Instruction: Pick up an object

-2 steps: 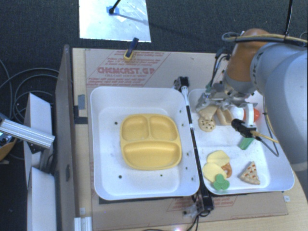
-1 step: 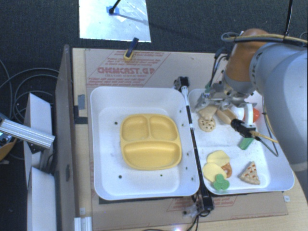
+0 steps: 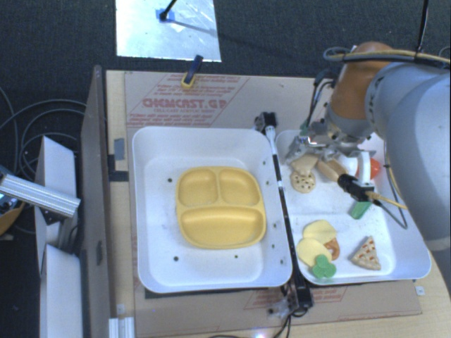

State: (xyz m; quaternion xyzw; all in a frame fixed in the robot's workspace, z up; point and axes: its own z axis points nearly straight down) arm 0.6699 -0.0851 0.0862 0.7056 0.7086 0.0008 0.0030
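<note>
Glossily, a moulded yellow three-compartment tray sits.

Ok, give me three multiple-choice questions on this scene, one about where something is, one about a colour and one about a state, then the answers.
1. Where does the divided plate lie?
A. left bin
B. right bin
C. on the cardboard outside the bins

2. What colour is that plate?
A. red
B. yellow
C. blue

3. How does the pizza slice lie?
A. lifted above the bin
B. on the plate
C. flat on the floor of the right bin

Answers:
1 A, it sits in the middle of the left bin.
2 B, it is yellow all over.
3 C, it rests near the bin's front corner, apart from the gripper.
</note>
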